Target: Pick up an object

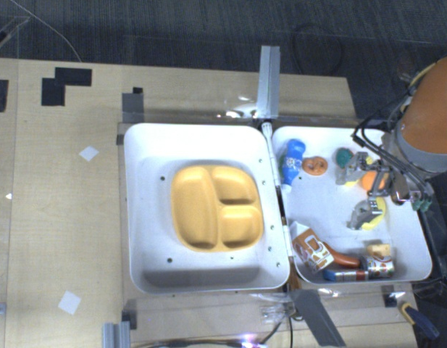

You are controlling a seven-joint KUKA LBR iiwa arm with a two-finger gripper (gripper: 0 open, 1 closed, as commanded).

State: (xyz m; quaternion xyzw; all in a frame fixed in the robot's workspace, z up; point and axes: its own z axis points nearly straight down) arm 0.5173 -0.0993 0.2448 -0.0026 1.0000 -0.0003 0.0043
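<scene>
**Hovering over the right bin's far-right side**

Looking down from the fixed camera, you see the arm (429,114) reaching in at the right edge, its orange band above the wrist and black cables looping off it. The gripper (366,214) hangs low over the right bin (419,267), toward that bin's right wall and about midway between its far and near edges. Its fingers stand slightly spread, and a yellow object (375,220) lies right at the tips; you cannot tell from this slant whether they touch it, and nothing shows pinched between them.

Along the right bin's left wall near the far edge lies a blue bottle (291,159), with an orange round piece (314,166) just beside it. A teal object (344,157) sits further right along the far side, close to the wrist. An orange object (375,180) is partly hidden behind the wrist hardware.

Near the bin's near-left corner you have a brown and white packet (312,249). Touching it, a red-orange stick (345,257) runs toward the near edge. A red marker (350,272) with a blue end lies along the near wall, ending by a small can (380,268), and a tan piece (379,251) rests just above that.

The left bin (147,267) holds a yellow compartment tray (214,206), lying in its middle.
</scene>
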